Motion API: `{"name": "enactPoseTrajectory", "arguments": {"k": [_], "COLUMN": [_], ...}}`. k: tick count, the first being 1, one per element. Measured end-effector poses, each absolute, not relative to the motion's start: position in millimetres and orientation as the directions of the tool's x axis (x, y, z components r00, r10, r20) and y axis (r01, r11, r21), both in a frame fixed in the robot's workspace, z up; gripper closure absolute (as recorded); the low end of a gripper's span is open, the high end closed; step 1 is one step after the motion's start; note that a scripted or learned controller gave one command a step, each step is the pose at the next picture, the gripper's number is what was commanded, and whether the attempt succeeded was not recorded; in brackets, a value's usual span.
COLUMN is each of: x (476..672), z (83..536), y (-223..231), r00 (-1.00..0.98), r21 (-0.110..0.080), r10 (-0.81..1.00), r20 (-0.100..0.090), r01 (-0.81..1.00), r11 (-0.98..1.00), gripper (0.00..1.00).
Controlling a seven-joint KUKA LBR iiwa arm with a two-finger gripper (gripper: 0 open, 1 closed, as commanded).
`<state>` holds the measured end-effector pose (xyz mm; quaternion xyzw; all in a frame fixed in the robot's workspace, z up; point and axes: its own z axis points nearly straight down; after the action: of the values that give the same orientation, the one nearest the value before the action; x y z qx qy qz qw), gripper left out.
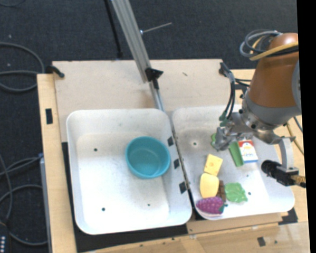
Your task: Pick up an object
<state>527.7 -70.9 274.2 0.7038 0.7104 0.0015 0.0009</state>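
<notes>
On tan bench (103,84): two white bins (85,153), dark carpet (15,30) around; tool (221,138) over right bin, finger state unclear.

White bins before me: two (79,127) (197,121)
Blue bowls: one (147,157)
Yellow blocks: two (213,164) (209,184)
Purple grape bunches: one (210,204)
Green pieces: two (235,192) (235,153)
Small cartons: one (248,151)

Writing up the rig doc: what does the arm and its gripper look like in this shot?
The arm is a bulky rounded body, orange on top and grey below. Pale looped cables sit at its upper end, and dark cables run down its left side. The gripper is a small grey metal assembly. A black cylindrical part juts out lower right.
</notes>
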Motion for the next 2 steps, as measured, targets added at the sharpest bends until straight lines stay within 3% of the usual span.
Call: {"name": "enactPoseTrajectory", "arguments": {"k": [2], "x": [552.3], "z": [263], "y": [28], "r00": [-0.009], "r21": [0.001], "r10": [1.000], "r20": [0.002], "r01": [1.000], "r11": [0.009], "gripper": [1.00]}}
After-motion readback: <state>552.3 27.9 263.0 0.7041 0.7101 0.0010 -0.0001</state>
